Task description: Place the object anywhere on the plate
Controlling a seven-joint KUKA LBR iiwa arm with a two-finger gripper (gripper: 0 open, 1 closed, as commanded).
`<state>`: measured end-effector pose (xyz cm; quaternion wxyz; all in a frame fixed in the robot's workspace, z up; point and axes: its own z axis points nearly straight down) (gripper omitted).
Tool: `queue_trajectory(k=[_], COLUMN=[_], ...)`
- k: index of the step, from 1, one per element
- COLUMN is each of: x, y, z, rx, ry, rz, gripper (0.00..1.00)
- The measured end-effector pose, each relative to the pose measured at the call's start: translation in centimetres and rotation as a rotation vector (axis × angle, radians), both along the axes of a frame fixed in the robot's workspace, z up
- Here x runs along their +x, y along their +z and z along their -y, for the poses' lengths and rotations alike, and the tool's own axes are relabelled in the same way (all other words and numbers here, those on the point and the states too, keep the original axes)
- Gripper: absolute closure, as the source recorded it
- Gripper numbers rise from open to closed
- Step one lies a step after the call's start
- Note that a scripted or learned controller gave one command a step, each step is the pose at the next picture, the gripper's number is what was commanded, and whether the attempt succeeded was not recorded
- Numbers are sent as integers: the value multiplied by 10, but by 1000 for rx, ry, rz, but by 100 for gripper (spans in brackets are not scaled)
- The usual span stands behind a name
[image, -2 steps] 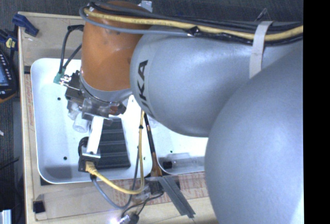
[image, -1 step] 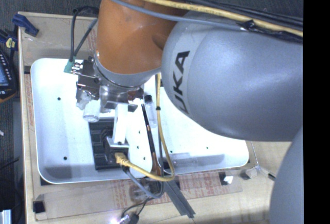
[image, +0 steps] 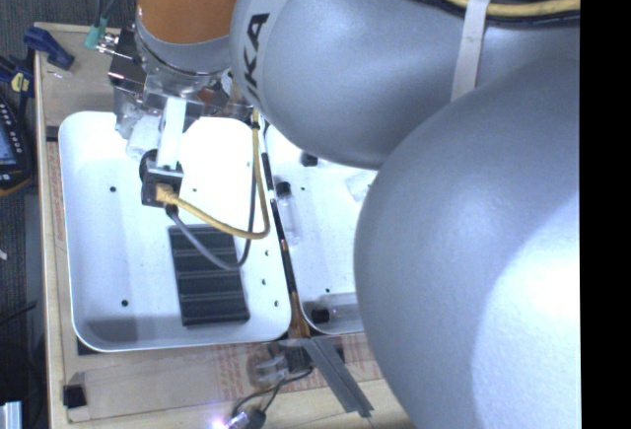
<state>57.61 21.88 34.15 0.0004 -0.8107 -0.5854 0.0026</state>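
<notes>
Arm (image: 424, 121) fills the 3 o'clock side; gripper (image: 207, 274) hangs over left bin (image: 89, 220). Fingers' state: cannot tell. Plate and object unidentified; placement unconfirmed, likely pending.

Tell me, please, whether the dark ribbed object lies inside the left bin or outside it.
Inside: the dark ribbed object lies flat on the left bin's white floor, within its rim.

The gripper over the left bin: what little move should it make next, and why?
Probably a short lift straight up. The gripper hangs low over the left bin, near its front wall, and the grey arm covers most of the right bin; rising should open the view.
</notes>
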Motion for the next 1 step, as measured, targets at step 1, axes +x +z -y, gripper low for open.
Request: queue_trajectory(k=[1], x=[-59], y=[-48], z=[31], rx=[1], ry=[271], rz=[-3], gripper=[100])
